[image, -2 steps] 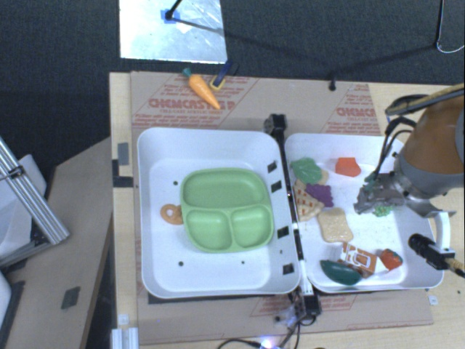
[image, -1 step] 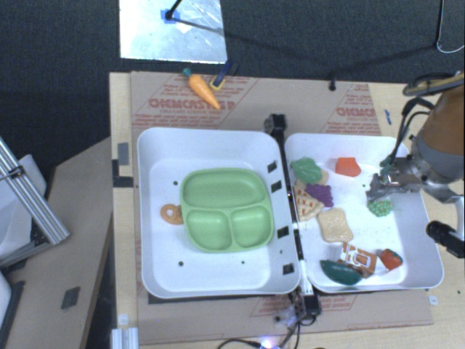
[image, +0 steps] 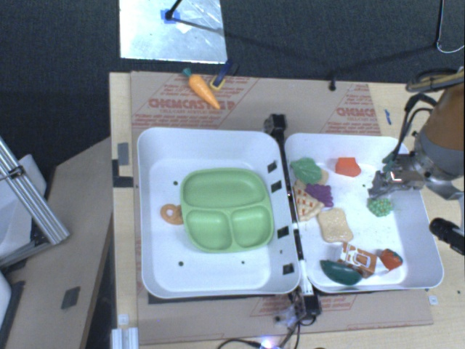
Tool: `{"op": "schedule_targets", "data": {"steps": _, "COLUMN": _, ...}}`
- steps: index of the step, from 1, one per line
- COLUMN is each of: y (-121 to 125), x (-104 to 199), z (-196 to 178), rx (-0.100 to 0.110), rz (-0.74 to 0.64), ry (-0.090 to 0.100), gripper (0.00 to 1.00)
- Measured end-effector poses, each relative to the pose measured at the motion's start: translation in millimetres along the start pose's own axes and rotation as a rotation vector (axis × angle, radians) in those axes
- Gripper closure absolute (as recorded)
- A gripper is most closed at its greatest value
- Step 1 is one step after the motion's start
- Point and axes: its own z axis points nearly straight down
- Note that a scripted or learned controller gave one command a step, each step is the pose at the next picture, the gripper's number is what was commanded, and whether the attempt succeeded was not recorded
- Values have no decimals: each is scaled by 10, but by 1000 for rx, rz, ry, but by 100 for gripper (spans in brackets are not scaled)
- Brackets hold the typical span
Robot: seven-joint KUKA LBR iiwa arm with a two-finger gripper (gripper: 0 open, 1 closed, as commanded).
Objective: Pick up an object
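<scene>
One end effector point(image: 383, 186) low in right bin point(image: 429, 264), just above green broccoli piece point(image: 379, 207); approach step, finger state unreadable; next: descend, close.

Green broccoli point(image: 379, 207) near right bin's right wall

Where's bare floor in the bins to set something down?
Left bin: strips around the green tray, widest above it; a pretzel lies left. Right bin: a patch between bread and broccoli. Crowded along the divider.
</scene>
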Motion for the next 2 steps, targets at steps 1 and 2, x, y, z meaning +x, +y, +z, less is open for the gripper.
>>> {"op": "schedule_targets", "data": {"steps": 1, "y": 391, "x": 390, "z": -109, "rx": -2, "rz": -5, "ry": 1, "gripper": 100}}
{"op": "schedule_targets", "data": {"steps": 2, "y": 789, "x": 749, "z": -131, "rx": -2, "rz": -5, "ry": 1, "gripper": 100}}
